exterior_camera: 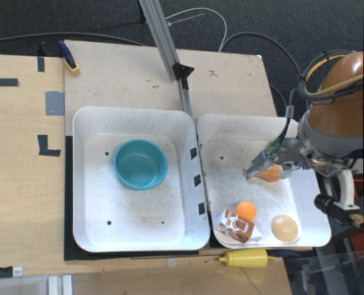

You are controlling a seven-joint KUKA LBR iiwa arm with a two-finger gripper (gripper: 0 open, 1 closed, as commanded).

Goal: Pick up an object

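My gripper (256,168) reaches into the right bin (231,134) from the right, low over its middle. An orange object (270,175) lies right against the gripper's underside; whether it is held I cannot tell. An orange ball (246,211), a brown and white packet (235,228) and a pale round object (284,227) sit near that bin's front edge. A teal bowl (141,163) stands upright in the left bin (96,220).
A yellow bottle (246,259) lies on the bench just in front of the right bin. A grey metal pole (160,29) slants down to the divide between the bins. Cables run over the dark floor behind the bench.
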